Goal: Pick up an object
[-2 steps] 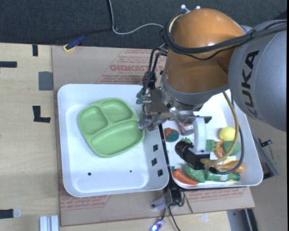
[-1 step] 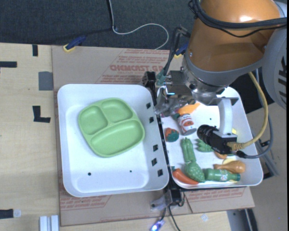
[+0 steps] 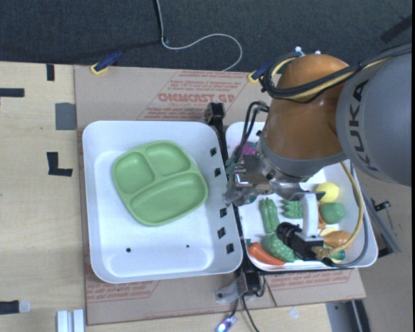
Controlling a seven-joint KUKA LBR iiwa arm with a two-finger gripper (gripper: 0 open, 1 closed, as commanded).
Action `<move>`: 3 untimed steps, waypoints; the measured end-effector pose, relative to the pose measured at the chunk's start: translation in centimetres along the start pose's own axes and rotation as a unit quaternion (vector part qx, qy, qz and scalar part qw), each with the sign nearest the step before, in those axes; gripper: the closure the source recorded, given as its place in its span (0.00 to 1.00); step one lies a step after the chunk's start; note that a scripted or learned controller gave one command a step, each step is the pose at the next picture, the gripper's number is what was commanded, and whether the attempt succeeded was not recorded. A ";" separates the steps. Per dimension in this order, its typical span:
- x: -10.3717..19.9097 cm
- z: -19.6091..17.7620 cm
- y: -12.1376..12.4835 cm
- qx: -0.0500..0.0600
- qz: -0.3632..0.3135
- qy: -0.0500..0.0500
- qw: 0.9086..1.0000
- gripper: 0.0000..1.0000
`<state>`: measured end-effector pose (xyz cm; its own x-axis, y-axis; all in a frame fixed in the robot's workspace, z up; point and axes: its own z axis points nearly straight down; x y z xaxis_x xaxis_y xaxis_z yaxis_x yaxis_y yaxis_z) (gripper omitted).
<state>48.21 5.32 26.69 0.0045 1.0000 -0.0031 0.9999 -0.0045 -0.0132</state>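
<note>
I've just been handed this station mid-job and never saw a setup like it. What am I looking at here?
One camera looks down at a slant on a bench with two shallow white bins. The grey robot arm with an orange band reaches in from the right; its wrist hangs over the right white bin. That bin holds small toy foods: a green ridged vegetable, a yellow ball, an orange carrot-like piece. The left white bin holds a green three-compartment plastic plate. The wrist hides the gripper, so I cannot tell whether anything is held.

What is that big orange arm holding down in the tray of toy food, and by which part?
It cannot be told: the arm's wrist covers the gripper over the right bin, above the toy vegetables.
</note>
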 end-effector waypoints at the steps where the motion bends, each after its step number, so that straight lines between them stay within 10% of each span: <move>1: 1.0 -15.4 0.0 -0.014 -0.004 0.003 1.000 1.00; 3: 1.0 -16.4 0.0 -0.005 -0.005 0.001 1.000 1.00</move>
